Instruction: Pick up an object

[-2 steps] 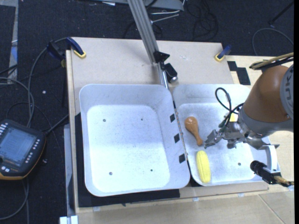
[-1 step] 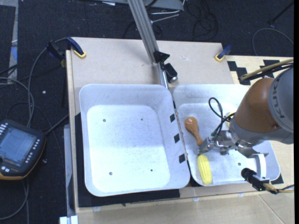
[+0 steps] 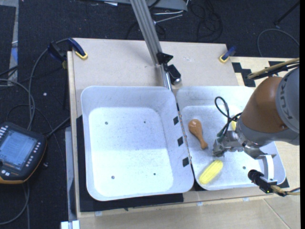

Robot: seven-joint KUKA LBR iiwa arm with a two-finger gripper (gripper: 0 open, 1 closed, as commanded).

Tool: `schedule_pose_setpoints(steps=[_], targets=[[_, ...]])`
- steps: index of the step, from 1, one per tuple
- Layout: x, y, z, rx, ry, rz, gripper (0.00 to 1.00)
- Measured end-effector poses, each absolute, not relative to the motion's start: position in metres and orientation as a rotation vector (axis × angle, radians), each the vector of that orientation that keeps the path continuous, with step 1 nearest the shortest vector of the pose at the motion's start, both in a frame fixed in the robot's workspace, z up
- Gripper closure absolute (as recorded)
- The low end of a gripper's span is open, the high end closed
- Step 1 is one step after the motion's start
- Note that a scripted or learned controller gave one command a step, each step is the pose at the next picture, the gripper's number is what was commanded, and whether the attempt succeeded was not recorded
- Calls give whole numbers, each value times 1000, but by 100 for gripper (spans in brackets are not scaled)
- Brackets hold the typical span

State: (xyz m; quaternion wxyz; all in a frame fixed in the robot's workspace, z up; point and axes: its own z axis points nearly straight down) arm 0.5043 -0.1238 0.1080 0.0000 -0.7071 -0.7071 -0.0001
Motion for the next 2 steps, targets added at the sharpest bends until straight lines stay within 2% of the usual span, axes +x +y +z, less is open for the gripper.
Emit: schedule_pose_setpoints(steps=[1, 2], targets=[[501, -123, 169, -2223, -2225, -4, 100], [502, -125, 211, -2223, -2224, -4, 100]])
